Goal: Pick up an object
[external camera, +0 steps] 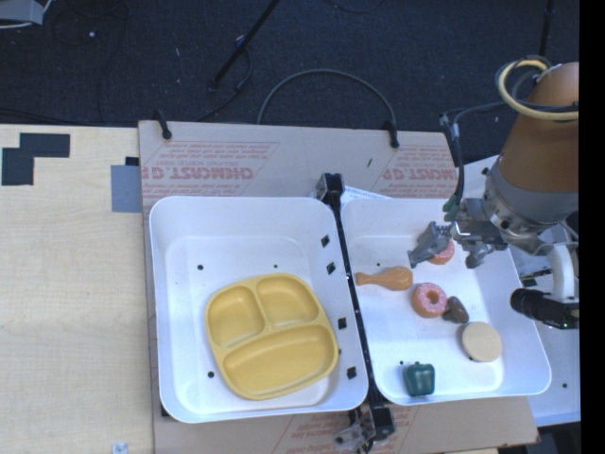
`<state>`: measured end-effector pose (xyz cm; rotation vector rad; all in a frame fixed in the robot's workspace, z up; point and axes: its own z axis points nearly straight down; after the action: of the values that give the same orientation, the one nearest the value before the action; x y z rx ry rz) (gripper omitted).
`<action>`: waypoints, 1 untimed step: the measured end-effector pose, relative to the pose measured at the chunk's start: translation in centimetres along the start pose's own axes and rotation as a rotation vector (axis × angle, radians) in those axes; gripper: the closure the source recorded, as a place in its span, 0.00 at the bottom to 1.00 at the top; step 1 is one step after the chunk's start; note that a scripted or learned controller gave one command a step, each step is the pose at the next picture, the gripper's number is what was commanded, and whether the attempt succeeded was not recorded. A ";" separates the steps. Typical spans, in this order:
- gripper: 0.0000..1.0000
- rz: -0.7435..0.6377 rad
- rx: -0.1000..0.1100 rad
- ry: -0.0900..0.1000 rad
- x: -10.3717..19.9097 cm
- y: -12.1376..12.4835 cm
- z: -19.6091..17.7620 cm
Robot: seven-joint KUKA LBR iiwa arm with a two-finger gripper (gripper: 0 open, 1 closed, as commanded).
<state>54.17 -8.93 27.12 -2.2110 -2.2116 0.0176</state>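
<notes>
My gripper (pixel 452 248) hangs low over the back of the right bin (pixel 529 367), with its fingers spread open. A small orange-red thing (pixel 442 252) lies right at the left finger (pixel 427 246); it is partly hidden and I cannot tell whether they touch. In front of the gripper lie a tan drumstick-shaped piece (pixel 385 278), a pink donut (pixel 429 299) and a small brown lump (pixel 457 310). Nearer the front are a cream round biscuit (pixel 482 341) and a green pepper (pixel 419 378).
The left bin (pixel 180 253) holds a yellow divided tray (pixel 272 334). A black divider (pixel 346 291) runs between the two bins. The arm's grey and orange body (pixel 544 149) stands over the right bin's back right corner.
</notes>
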 end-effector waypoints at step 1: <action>0.00 -0.002 -0.009 -0.001 0.0 0.2 -0.5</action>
<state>54.33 -8.94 27.58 -2.2143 -2.2183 0.0088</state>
